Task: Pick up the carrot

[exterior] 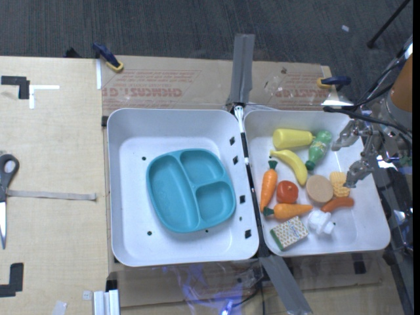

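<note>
My jaws (355,155) hang over the right side of the right white plastic bin (377,241), and I cannot tell if they are wide or narrow, because the metal parts blur together there. They hold nothing that I can see. The long orange toy carrot with a green top (268,185) stands at the left side of this bin, close to the wall, well apart from me. Trouble could come from the crowd of toys. The round red toy tomato (287,191) sits just beside the carrot, and the curved yellow toy banana (293,165) is near its green top, so I might pinch the wrong thing. Another short orange toy carrot (292,210) lies below the tomato, and I could mix the two up. The bin wall may also block one side of my jaws.
</note>
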